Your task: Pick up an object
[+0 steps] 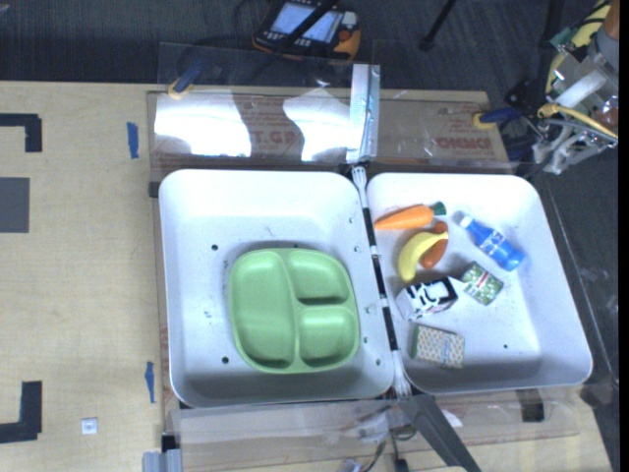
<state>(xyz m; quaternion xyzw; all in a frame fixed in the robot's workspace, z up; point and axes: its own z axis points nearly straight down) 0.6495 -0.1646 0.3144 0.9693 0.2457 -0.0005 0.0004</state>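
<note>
Carrot (405,217) lies lengthwise across the right bin (550,264), green tip pointing right; end effector's (568,131) opening unreadable.

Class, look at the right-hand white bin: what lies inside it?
Inside the right bin: a carrot, a banana, a blue bottle and three small packets. Anything beneath them is covered.

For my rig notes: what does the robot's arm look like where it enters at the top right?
The gripper is a cluster of pale grey and white parts, with yellow cables looped above it. The frame edge crops it; no markings are readable.
</note>
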